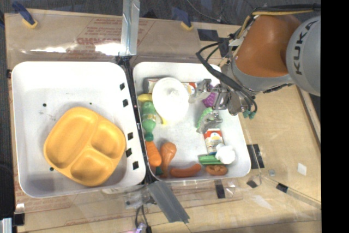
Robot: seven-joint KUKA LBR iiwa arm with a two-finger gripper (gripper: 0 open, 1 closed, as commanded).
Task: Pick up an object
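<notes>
Gripper low in right-hand white bin, finger spread impossible to tell; small green plastic toy piece just below, probably light, stiff, slippery, best pinched across narrow middle, white round lid crowding beside.

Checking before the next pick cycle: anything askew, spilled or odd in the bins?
Nothing spilled or broken. The yellow divided plate sits rotated, corner-on to the left bin. The right bin is crowded: a white lid overlaps other items, and toy food is jumbled along the near wall. The gripper hangs over the pile.
</notes>
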